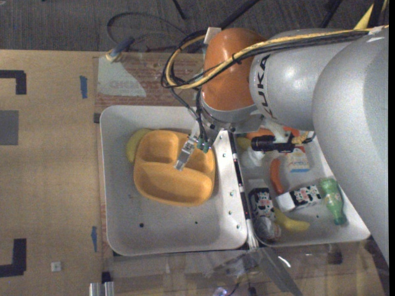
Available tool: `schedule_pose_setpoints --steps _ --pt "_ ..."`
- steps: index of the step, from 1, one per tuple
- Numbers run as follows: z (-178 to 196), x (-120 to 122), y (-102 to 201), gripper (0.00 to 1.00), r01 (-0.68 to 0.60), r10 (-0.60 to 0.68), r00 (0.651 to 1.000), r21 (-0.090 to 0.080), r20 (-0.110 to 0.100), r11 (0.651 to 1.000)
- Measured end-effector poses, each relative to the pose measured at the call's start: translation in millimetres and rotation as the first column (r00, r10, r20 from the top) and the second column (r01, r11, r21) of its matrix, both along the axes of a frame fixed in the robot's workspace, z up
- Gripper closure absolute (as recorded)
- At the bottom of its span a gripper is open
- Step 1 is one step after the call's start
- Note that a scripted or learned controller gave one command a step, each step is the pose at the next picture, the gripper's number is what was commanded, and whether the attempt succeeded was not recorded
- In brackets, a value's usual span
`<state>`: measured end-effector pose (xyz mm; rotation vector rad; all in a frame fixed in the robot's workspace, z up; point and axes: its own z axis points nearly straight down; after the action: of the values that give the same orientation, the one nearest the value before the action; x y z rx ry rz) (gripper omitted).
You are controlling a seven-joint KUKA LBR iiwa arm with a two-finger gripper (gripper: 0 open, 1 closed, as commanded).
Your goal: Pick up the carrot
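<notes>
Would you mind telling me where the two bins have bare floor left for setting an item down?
The left bin is bare along its left wall and across the floor below the yellow divided tray. The right bin is crowded: bottles, a banana and cow-print cartons cover its visible floor under the arm.

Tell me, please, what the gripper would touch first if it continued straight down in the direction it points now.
Most likely the orange divided tray in the left bin. The gripper points down over the tray's ridge between compartments. Depth is unclear from this single view, so the gap above the tray cannot be judged.
</notes>
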<state>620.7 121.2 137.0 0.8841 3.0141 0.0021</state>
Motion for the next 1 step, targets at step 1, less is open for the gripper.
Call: schedule_pose_setpoints --steps 1 --pt "31.8 -81.8 30.3 0.0 -0.202 0.202 0.979 0.0 0.0 0.979"
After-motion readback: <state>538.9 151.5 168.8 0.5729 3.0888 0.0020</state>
